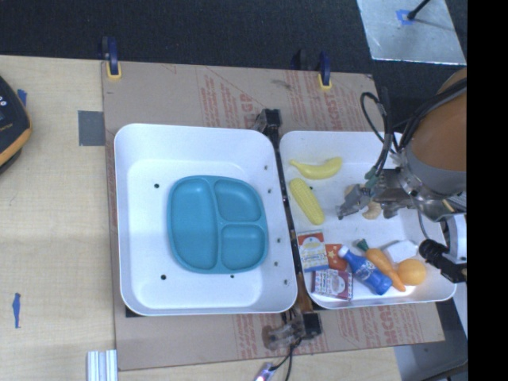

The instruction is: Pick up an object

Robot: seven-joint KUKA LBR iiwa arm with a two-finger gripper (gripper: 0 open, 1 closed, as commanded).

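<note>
My gripper (359,208) hangs low over the middle of the right bin (349,143), reaching in from the right, and its fingers stand apart with nothing between them. A small tan thing (373,209) lies right by the right-hand finger. To the gripper's left lie a yellow banana (317,167) and a yellow corn cob (306,201). In front of it, along the bin's near side, sit a red packet (311,254), a red and white box (332,284), a blue bottle (363,270), an orange carrot (384,263) and an orange ball (411,272).
The left bin (135,157) holds a blue divided plate (218,222). Black cables (379,125) loop above the wrist at the right bin's far edge. A black and yellow device (9,125) sits at the bench's far left.
</note>
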